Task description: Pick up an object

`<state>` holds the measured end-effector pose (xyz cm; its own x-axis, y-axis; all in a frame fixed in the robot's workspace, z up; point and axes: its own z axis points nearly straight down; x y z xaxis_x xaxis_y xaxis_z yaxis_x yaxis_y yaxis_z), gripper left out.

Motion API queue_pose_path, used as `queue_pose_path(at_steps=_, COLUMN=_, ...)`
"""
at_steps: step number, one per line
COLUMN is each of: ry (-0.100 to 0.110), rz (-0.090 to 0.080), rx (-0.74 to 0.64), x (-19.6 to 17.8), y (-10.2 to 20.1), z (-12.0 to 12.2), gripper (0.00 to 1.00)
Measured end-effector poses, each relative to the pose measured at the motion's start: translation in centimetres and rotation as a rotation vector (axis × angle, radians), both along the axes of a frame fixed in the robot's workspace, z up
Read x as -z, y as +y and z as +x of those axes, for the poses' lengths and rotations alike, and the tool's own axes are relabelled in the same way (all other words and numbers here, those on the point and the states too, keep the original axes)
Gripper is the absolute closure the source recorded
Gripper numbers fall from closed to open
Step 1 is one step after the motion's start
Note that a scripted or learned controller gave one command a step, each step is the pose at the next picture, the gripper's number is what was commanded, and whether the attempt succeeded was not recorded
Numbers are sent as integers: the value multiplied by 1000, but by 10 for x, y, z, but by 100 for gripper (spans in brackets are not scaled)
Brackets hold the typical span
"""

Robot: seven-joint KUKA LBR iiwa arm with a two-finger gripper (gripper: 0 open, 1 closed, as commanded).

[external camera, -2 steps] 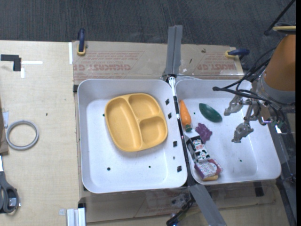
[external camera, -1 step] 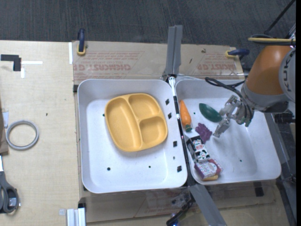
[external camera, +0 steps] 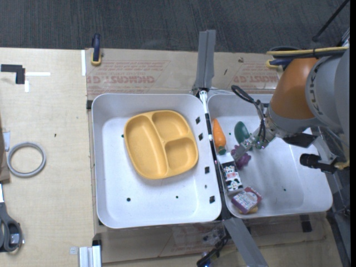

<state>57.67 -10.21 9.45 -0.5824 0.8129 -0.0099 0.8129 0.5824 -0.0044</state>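
Arm (external camera: 328, 88) cut off at right edge. Tool (external camera: 253, 143) tips too small to judge. Scissors (external camera: 8, 232) cropped at left edge. Purple item (external camera: 242, 157) unidentifiable.

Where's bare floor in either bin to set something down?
Left bin: a wide bare strip below the yellow divided plate, plus a narrower one along its left wall. Right bin: bare floor right of the wrapped snack. Crowded: the right bin's left edge, where carrot, green item, purple item and cow-print carton cluster by the gripper.
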Motion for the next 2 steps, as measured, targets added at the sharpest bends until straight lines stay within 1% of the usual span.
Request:
queue_pose_path(at_steps=1, ry=1, rz=9, rx=311, x=3, y=-9, z=17, gripper=0)
queue_pose_path(at_steps=2, ry=0, rz=9, rx=420, x=-97, y=32, z=2, gripper=0)
